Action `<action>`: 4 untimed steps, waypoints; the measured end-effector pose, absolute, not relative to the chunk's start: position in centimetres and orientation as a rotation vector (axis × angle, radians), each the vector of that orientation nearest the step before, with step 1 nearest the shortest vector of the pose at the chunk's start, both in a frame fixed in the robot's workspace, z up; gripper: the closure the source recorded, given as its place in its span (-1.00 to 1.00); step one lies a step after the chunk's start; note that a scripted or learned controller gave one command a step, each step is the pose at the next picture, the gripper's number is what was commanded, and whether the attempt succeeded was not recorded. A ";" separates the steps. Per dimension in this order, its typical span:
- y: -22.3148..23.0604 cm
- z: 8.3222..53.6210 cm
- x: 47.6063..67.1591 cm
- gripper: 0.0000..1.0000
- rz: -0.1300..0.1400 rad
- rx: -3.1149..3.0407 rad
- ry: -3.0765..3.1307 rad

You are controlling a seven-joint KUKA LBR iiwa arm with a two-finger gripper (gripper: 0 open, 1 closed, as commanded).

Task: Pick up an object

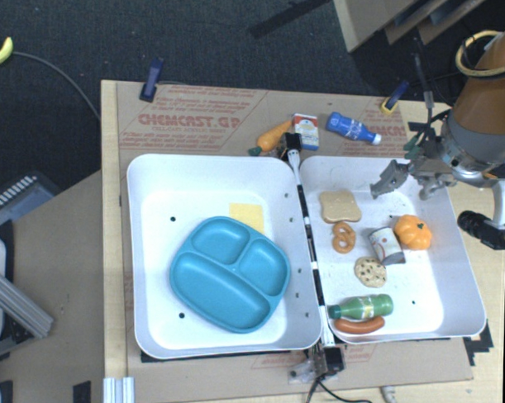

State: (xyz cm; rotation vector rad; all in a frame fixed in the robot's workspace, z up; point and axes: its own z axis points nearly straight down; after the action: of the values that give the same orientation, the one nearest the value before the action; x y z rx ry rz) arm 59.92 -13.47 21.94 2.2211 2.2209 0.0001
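Note:
My gripper [406,184] hangs over the far edge of the right bin [456,286], open, its two fingers spread and nothing between them. Below it in that bin lie a slice of bread [340,206], a pretzel [344,237], a small white and red can [384,242], an orange pumpkin [413,232], a cookie [370,272], a green bottle [362,307] and a sausage [360,325]. The pumpkin and can are closest, a little nearer the camera than the fingers.
The left bin [153,193] holds a blue divided plate [229,273] and a yellow cheese slice [247,214]. Behind the bins on the board lie a blue bottle [353,128], a small carton [304,131] and an orange toy [274,136].

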 end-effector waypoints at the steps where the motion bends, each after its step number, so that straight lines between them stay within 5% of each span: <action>1: -10.0 14.2 61.1 -1.00 -0.001 2.222 2.224; 2: -10.3 8.4 59.9 -1.00 -0.002 2.224 2.222; 3: -10.3 9.5 60.0 1.00 0.001 2.222 2.220; 4: -10.3 9.4 60.0 -1.00 0.001 2.223 2.220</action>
State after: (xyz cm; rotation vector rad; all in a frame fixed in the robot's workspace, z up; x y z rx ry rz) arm 59.98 -10.30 9.44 2.2226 2.2204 0.0008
